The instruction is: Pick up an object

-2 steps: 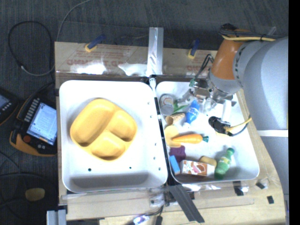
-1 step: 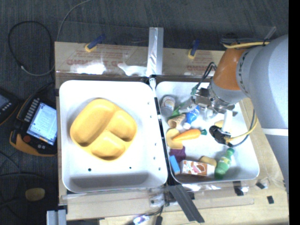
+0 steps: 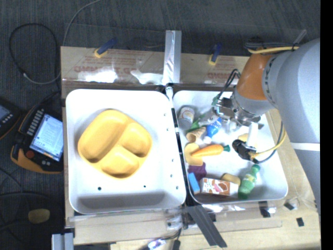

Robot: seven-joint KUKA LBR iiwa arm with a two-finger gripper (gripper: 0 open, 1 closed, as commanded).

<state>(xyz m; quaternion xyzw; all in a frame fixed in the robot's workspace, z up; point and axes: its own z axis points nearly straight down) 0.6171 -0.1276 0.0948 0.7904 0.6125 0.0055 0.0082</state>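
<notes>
Bench [image 3: 125,61] on dark carpet, two white bins.
Gripper [image 3: 223,116] low in right bin [image 3: 276,155] above toys; finger state can't be told.

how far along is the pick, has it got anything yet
Done: the gripper is down in the right bin, over the toys near the blue item. In hand: nothing visibly lifted. Left: grasp and raise one; the carrot and green bottle lie on the bin floor.
</notes>
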